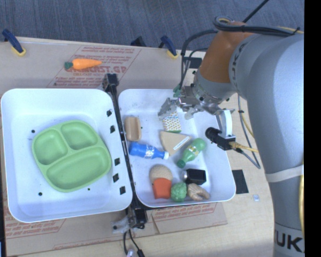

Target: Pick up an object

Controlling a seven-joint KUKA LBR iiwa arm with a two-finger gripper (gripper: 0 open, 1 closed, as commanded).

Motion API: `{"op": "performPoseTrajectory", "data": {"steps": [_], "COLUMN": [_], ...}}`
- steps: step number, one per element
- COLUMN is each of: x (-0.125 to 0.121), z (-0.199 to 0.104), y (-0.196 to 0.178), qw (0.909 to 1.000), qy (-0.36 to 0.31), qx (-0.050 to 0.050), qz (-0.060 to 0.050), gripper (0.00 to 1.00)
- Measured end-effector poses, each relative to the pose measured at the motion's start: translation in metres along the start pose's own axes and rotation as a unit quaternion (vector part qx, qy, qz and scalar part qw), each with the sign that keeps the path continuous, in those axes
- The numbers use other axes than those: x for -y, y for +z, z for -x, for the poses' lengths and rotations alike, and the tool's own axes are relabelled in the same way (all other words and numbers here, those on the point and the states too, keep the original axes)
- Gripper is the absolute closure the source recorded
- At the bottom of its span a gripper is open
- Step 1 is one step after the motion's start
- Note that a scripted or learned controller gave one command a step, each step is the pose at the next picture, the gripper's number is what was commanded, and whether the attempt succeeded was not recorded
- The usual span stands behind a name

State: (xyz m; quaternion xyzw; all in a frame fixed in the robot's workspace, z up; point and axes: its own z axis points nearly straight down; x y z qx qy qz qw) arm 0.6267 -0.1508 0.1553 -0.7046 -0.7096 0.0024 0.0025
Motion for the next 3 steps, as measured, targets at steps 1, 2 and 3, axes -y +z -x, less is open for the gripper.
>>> {"op": "performPoseTrajectory", "data": {"steps": [1, 2, 3], "x": [-0.029, -0.030, -0.028], "z": [0.042, 0.041, -0.014], "y": [0.065, 0.053, -0.057], "qw": [1.0000, 1.0000, 1.0000], "qy": [0.001, -0.001, 0.000], "qx": [0.000, 0.000, 0.000], "qz": [0.001, 0.001, 0.003], "gripper": [0.00, 1.00, 1.00]}}
